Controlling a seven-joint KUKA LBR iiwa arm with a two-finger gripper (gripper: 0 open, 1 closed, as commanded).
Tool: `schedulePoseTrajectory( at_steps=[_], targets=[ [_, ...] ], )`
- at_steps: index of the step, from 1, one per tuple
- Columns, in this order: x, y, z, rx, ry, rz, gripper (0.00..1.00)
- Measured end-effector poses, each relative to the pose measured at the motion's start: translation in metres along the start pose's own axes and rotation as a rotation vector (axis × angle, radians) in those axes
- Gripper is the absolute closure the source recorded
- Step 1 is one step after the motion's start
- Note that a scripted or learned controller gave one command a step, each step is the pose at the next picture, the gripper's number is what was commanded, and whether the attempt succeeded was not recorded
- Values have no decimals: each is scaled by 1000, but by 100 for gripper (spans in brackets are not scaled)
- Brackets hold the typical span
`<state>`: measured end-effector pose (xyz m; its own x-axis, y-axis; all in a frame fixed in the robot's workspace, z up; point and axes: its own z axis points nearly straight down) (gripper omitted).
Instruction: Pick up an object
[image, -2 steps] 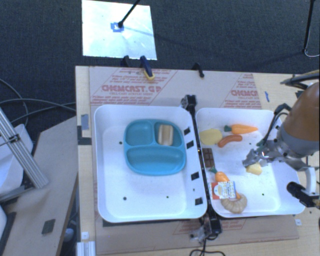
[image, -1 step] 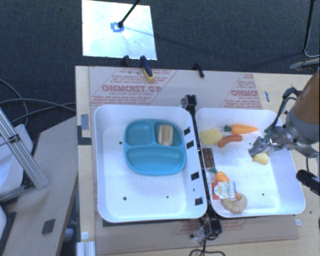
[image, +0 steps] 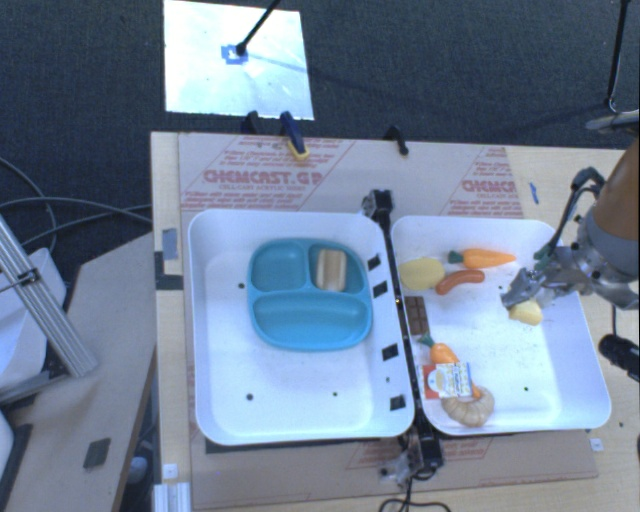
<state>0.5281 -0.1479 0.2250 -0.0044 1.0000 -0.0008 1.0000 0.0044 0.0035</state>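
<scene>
My gripper (image: 522, 298) hangs low over the right bin (image: 560, 400), near its right side, right on a small yellow object (image: 528, 314) that shows just below the fingers. Whether the fingers close around it I cannot make out. To the left in the same bin lie a carrot (image: 487, 257), a brown sausage (image: 459, 282) and a pale yellow potato-like piece (image: 422, 272). Near the bin's front left sit a small orange piece (image: 443, 353), a labelled packet (image: 451, 380) and a tan croissant shape (image: 468, 409).
The left bin (image: 230, 400) holds a blue divided tray (image: 305, 300) with a tan bread piece (image: 331, 268) in its upper right compartment. A black divider with clips (image: 392, 300) runs between the bins. Cardboard lies under both.
</scene>
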Motion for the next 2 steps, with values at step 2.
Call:
schedulePoseTrajectory(
  at_steps=[2],
  targets=[
    [108,31,4,1,1,-4,100]
  ],
)
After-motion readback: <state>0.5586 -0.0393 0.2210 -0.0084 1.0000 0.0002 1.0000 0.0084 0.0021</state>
